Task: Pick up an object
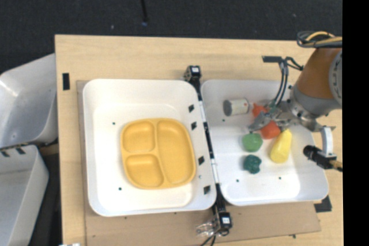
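Observation:
The right bin (288,187) holds several small objects. A grey cylinder (235,106) lies near its far left. A light green lump (251,142) and a dark green piece (252,164) sit in the middle, and a yellow block (281,147) lies beside them. An orange-red object (269,131) sits just above the yellow block. My gripper (263,121) reaches in from the right and hangs low right over the orange-red object, partly hiding it. I cannot make out any object lifted off the bin floor.
The left bin (98,181) holds a yellow divided tray (157,152). A raised divider with black clips (204,141) separates the two bins. The arm's grey and orange wrist (317,80) stands over the right bin's far right corner.

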